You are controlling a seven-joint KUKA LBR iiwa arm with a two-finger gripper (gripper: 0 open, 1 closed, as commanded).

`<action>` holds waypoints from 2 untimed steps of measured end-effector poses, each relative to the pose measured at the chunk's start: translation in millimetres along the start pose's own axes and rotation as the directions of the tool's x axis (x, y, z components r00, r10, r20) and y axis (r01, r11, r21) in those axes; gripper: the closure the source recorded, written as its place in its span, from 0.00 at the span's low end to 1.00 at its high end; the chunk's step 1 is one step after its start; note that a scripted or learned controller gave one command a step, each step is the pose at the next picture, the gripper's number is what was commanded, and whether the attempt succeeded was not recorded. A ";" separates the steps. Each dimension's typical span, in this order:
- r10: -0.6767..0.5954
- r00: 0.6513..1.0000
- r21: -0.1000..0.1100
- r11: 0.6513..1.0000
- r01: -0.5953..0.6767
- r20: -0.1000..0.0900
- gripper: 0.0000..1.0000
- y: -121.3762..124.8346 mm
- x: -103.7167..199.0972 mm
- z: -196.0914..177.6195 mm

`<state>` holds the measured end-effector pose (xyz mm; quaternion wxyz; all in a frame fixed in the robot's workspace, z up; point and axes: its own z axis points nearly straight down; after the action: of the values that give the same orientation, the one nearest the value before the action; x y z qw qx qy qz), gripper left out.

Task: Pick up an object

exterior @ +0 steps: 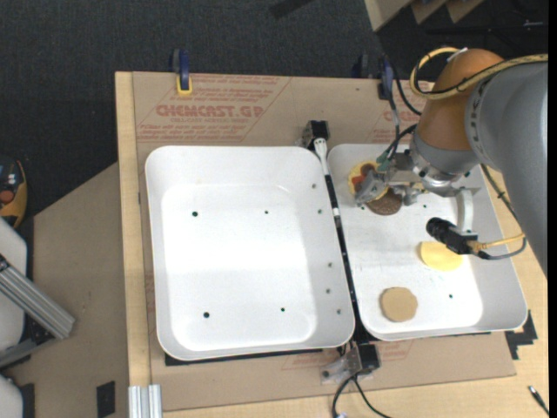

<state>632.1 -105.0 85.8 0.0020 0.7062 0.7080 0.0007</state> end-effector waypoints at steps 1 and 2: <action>-0.001 1.000 0.022 1.000 0.001 -0.006 0.00 31.9 -39.5 3.2; 0.000 1.000 0.005 1.000 0.000 -0.001 1.00 34.2 -38.4 -9.3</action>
<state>666.4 -143.3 95.3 -0.0001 0.7064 0.7079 -0.0010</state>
